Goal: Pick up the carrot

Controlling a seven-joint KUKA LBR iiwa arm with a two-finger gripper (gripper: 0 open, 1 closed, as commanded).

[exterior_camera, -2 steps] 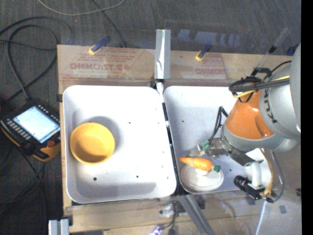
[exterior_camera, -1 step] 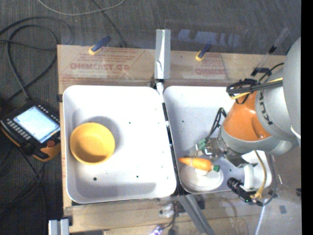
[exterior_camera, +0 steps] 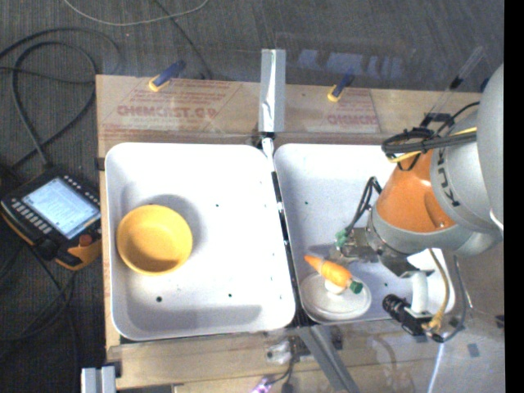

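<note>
The orange carrot (exterior_camera: pixel 329 270) with a green tip lies aslant across the top of a white round dish (exterior_camera: pixel 334 300) near the front of the right bin (exterior_camera: pixel 327 178). My gripper (exterior_camera: pixel 351 241) hangs just above and to the right of the carrot's thick end, under the orange wrist band (exterior_camera: pixel 413 203). The arm's body covers most of the gripper. Nothing shows held in it.
A yellow bowl (exterior_camera: pixel 155 237) sits at the left of the left bin (exterior_camera: pixel 229 178). A metal divider post (exterior_camera: pixel 271 88) stands behind the bins' shared wall. A teach pendant (exterior_camera: pixel 53 211) and cables lie on the floor at left.
</note>
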